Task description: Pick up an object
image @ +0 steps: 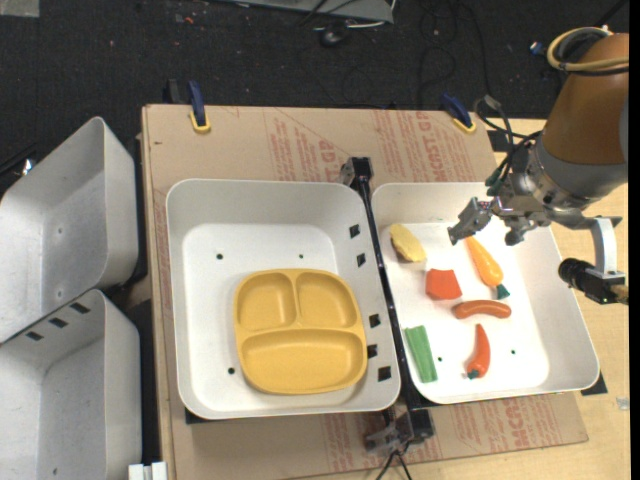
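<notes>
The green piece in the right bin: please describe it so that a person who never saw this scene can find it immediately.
Look at the right white bin, the one holding the small toy foods. Along its left wall, near the front edge, lies the green piece, a flat, straight stick. It is the only green item there; its neighbours, the sausage and the chili, are red-orange and rounded.

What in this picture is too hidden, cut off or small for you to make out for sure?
- Gripper: its dark tips blur together in the camera view, so I can't tell how they stand.
- Arm: cut off by the right edge; its base is unseen.
- Orange carrot: its upper end sits close under the gripper; contact is unclear.
- Spare white bins: cropped by the left edge.
</notes>
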Controlling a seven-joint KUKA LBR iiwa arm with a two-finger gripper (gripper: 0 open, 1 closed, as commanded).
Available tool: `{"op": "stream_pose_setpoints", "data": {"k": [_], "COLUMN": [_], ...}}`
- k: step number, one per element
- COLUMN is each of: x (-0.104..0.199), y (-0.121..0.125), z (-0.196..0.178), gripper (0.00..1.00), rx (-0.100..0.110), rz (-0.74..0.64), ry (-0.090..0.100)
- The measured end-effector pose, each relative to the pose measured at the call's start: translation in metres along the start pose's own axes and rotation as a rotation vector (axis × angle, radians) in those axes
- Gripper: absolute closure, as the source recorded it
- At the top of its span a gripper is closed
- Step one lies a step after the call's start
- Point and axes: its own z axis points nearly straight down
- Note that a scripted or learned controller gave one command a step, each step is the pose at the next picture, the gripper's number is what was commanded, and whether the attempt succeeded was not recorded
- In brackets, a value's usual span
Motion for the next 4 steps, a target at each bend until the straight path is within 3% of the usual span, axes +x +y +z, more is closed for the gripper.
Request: {"op": "stream_pose_setpoints", "data": {"k": [3, 4], "x": [0.011, 0.011], "y": [-0.009, -0.008], "z": [0.149, 0.136], "gripper": [0.00, 1.00], "rx": [0.003, 0.000], "rz": [0.002, 0.003], "ry": [0.000, 0.000]}}
